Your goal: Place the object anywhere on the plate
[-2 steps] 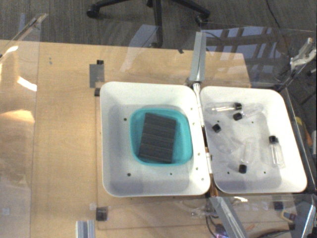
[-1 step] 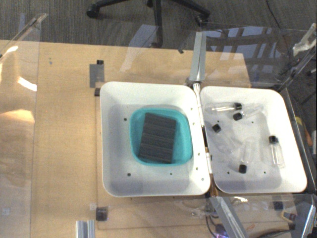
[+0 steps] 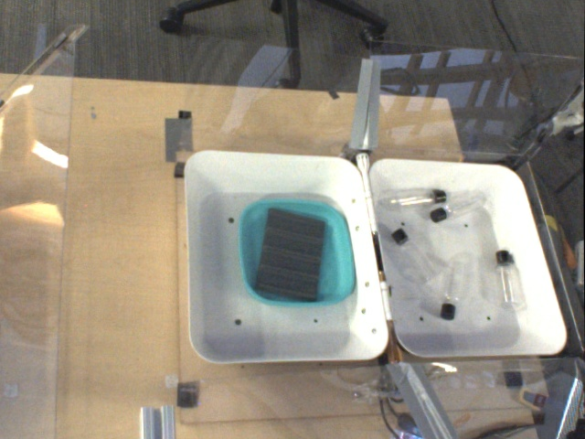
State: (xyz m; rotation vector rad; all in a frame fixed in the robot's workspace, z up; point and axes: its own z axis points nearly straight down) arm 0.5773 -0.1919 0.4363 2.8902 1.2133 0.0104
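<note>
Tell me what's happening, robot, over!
Dark ridged block lying flat on the teal plate, left bin. Clear vials with black caps scattered in right bin. Nothing on top of the block. Over.

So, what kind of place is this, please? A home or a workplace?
Most likely a robotics lab or test workplace, not a home. A wooden bench bears two white bins, one holding a teal plate with a dark block, the other clear vials. An office chair base stands behind.
</note>
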